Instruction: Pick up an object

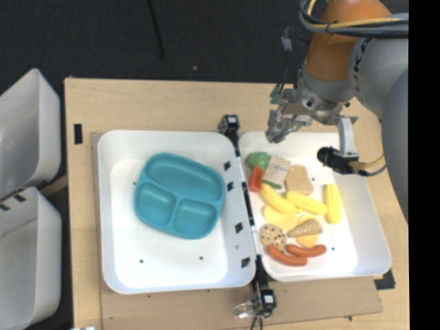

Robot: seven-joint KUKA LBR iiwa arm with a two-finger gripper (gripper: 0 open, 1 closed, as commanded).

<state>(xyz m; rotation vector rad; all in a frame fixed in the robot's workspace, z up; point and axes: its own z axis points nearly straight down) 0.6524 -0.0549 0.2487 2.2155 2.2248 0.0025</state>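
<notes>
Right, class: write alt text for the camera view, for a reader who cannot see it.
A grey robot arm with an orange band hangs its gripper over the right white bin, which holds a pile of toy food. The left white bin holds a blue divided plate.

We record two shallow white plastic bins side by side on a pale wooden bench (82, 108). The left bin (117, 253) holds a teal three-compartment plastic plate (180, 194), lying left of frame centre. The right bin (364, 246) holds a cluster of plastic toy food (295, 208) against its left wall, right of frame centre. The grey two-finger gripper (275, 135) hangs over that bin's upper left corner, above the cluster in frame.
</notes>
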